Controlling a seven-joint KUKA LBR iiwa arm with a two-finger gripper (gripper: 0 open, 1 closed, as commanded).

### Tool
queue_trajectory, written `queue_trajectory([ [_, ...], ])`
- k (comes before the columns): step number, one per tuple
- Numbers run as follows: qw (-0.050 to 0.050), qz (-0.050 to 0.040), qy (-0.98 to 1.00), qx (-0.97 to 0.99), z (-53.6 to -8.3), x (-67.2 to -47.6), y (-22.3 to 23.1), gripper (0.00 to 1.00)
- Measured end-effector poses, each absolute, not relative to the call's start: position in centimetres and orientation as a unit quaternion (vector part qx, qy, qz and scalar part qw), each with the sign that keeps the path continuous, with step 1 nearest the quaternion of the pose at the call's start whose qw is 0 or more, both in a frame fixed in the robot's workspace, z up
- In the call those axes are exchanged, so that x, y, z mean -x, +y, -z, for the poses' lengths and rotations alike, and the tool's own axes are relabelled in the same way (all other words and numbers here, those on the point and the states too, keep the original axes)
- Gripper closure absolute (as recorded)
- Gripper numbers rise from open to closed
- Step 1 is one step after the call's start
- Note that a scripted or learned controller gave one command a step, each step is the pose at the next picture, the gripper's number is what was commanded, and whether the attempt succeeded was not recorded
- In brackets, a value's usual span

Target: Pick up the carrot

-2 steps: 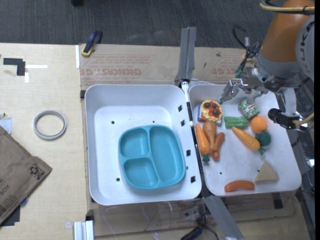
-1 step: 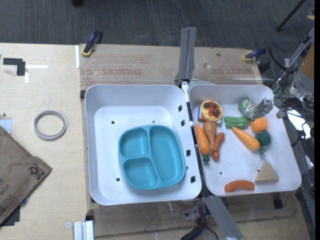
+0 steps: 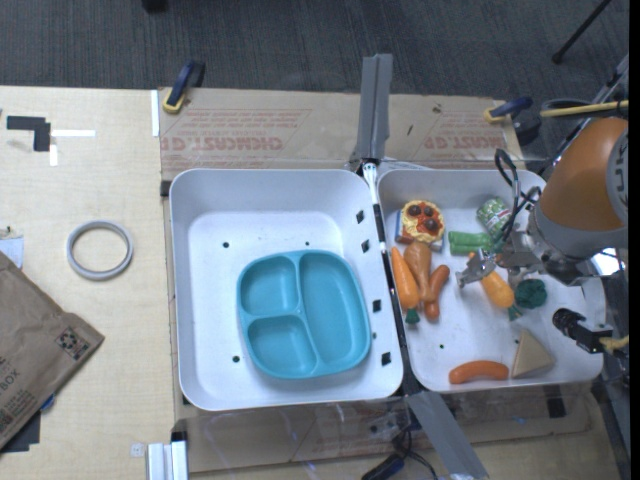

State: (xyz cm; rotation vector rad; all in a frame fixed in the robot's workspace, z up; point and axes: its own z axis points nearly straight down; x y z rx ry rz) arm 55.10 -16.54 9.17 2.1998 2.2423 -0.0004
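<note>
The carrot (image 3: pixel 497 288) is a short orange piece with a dark green top (image 3: pixel 530 292), lying in the right bin (image 3: pixel 440 376) toward its right side. My gripper (image 3: pixel 479 267) hangs just over the carrot's left end, close to it or touching it. The grey arm with its orange band (image 3: pixel 583 178) reaches in from the right above the bin's far right corner. The arm hides part of the bin's right wall.
The right bin also holds a pizza slice (image 3: pixel 421 221), a green stick (image 3: pixel 469 240), a leafy green piece (image 3: pixel 493 212), long orange-brown pieces (image 3: pixel 405 276) by the left wall, a sausage (image 3: pixel 478 371) and a tan wedge (image 3: pixel 530 356). The left bin (image 3: pixel 200 268) holds a teal divided plate (image 3: pixel 302 313).
</note>
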Motion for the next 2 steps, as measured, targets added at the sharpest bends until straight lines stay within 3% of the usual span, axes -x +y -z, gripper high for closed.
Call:
queue_trajectory([
  [1, 0.000, 0.0004, 0.712, -0.702, -10.0, -55.1, -16.7, 1.00],
  [2, 0.000, 0.0008, 0.697, -0.717, -20.9, -56.1, -10.2, 1.00],
])
